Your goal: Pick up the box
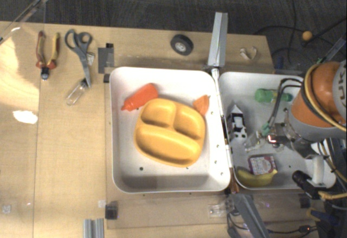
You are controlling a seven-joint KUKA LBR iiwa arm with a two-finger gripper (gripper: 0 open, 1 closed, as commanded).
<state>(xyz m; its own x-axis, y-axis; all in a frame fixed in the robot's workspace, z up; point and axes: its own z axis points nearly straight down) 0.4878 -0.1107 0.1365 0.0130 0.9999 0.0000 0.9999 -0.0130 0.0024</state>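
Camera view: I am looking down at the right bin [246, 82]. The box [261, 164], I think the small purple one, is lying just above the banana [256, 178]. My gripper [272, 136] is hanging close above the box, ready to drop, but it is too blurry to tell more.

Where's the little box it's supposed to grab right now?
The box lies in the right bin, near its front edge, right above the banana and below the gripper.

box [262, 165] hemmed by banana [256, 178], cow figure [237, 124], open floor beyond
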